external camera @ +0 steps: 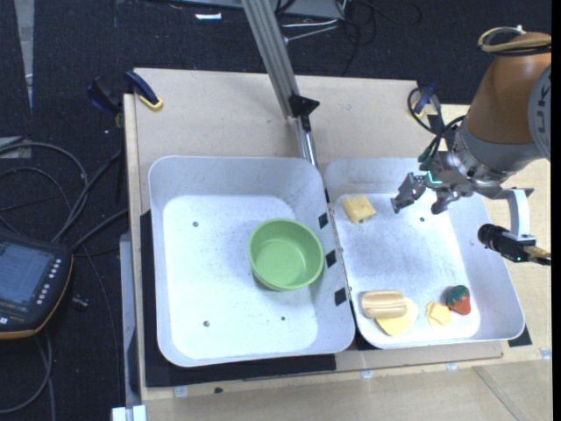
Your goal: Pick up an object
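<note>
We see gripper (pixel 424 195) over right bin (pixel 491 261), upper part of frame, fingers spread, nothing between them. Yellow block (pixel 358 208) just left of it. Bun (pixel 384 303), cheese wedge (pixel 439 314), strawberry (pixel 458 299) along bin's lower edge. Green bowl (pixel 285 253) in left bin (pixel 175 235).

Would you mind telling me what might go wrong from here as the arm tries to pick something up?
The open gripper hangs over bare floor of the right bin, to the right of the yellow cheese block; closing here would likely grab nothing. That block sits close to the bin's left wall, so a finger may strike the wall. The hot dog touches the cheese wedge, so a grasp there could nudge both.
</note>
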{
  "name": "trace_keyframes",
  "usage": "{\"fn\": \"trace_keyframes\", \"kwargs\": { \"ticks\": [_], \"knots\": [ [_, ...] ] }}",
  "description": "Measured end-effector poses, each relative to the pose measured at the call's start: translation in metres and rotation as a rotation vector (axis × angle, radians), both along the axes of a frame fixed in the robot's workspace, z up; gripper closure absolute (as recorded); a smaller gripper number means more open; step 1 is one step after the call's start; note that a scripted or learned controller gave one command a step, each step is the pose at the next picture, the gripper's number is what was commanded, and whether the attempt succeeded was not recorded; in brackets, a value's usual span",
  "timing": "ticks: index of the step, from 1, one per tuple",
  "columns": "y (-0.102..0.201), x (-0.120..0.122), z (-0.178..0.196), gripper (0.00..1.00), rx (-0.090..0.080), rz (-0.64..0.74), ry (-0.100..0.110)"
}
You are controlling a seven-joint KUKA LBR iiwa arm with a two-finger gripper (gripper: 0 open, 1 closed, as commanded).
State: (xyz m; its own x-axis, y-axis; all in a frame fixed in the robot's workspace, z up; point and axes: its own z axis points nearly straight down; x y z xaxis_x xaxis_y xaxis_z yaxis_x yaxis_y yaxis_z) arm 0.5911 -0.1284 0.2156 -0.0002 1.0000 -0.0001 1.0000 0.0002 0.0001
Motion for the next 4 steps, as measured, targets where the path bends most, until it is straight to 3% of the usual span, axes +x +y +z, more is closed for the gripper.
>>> {"fn": "trace_keyframes", "kwargs": {
  "ticks": [1,3,4],
  "knots": [
    [0.0,0.0,0.0,0.0,0.0,0.0,0.0],
    [0.006,0.002,-0.099,0.0,0.001,0.001,0.005],
    [0.006,0.002,-0.121,0.0,0.0,0.0,0.002]
  ]
}}
